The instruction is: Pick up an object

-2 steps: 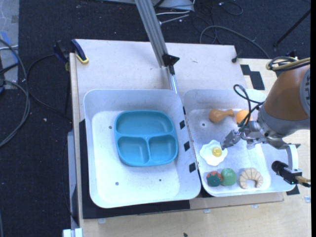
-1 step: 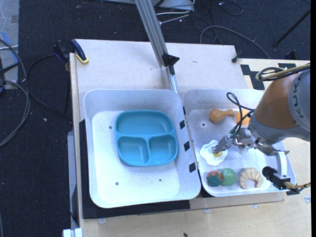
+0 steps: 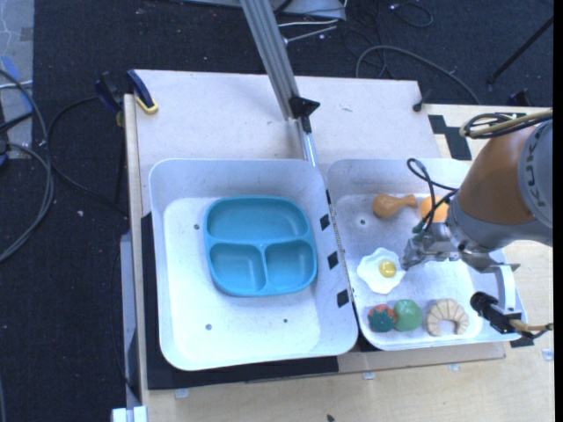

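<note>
The right bin (image 3: pixel 352 211) holds a fried egg (image 3: pixel 381 269), a brown drumstick (image 3: pixel 393 204), an orange piece (image 3: pixel 429 206) partly behind the arm, a green and red vegetable (image 3: pixel 394 316) and a croissant (image 3: pixel 447 316). My gripper (image 3: pixel 419 251) hangs low over the bin, just right of the egg and below the drumstick. Nothing shows between its tips.
The left bin (image 3: pixel 176 236) holds a blue three-compartment tray (image 3: pixel 260 244). A metal pole (image 3: pixel 273 51) slants up from between the bins. A yellow-tipped clamp (image 3: pixel 141 95) sits at the bench's far left corner. Cables lie on the dark floor around the bench.
</note>
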### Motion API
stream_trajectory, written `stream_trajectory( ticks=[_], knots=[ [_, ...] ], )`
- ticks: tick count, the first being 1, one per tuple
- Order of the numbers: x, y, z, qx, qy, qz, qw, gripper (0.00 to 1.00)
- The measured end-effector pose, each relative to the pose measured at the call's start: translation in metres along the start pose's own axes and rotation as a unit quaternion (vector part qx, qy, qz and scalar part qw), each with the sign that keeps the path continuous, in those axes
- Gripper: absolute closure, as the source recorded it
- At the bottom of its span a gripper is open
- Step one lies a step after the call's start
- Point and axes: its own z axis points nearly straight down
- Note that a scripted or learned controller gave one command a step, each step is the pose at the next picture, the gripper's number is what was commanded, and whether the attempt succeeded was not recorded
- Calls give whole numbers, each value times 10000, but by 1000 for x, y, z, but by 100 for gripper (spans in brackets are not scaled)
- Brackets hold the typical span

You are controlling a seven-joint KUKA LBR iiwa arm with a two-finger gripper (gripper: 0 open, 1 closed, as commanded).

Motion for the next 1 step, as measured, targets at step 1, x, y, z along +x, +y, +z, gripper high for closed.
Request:
stream_trajectory(
  ticks=[1],
  knots=[
    [4, -8, -51, 35, -11, -14, 10000, 100]
  ],
)
